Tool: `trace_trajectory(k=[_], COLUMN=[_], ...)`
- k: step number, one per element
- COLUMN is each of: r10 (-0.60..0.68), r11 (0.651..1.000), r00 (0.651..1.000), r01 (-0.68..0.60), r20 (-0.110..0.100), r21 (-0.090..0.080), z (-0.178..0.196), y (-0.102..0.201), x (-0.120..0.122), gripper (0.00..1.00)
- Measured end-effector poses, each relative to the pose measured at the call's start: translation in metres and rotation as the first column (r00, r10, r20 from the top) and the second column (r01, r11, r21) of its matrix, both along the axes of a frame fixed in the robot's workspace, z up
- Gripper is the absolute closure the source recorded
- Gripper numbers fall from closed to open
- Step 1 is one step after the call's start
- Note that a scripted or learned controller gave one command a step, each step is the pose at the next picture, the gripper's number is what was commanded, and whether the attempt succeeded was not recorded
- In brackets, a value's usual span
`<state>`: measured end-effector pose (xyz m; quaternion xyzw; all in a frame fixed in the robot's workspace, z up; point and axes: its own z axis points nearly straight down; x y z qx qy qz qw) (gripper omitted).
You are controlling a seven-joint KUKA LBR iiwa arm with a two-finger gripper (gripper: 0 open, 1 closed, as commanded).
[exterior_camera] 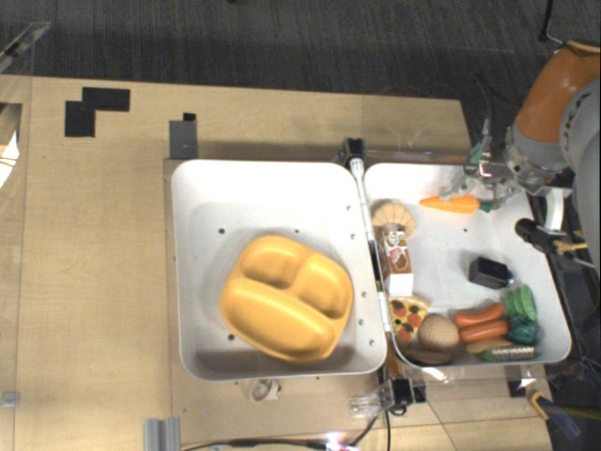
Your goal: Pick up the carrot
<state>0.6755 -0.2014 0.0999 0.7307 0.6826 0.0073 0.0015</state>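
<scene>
Carrot (451,205) near right bin (554,280) far rim (open floor below) | gripper (486,175) beside it, finger state unclear

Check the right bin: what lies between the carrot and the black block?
Nothing: in the camera view, only bare white bin floor separates the carrot at the bin's far end from the black block.

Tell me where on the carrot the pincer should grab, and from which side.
Probably mid-body, from above. The carrot lies flat and roughly left-right near the right bin's far edge, tapering to the left, so closing across its narrow width suits it. The pincer hangs by its right, leafy end.
</scene>
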Motion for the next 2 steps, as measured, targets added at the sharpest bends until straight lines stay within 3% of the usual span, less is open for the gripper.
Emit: trace_trajectory(k=[1, 2], r10=[-0.019, -0.055], r11=[1.0, 0.998], r00=[1.0, 0.998], r01=[0.02, 0.055], r20=[0.023, 0.024], r21=[-0.015, -0.008], z=[0.002, 0.0018], y=[0.0101, 0.0083], x=[-0.0103, -0.0143], gripper=[0.0, 0.0])
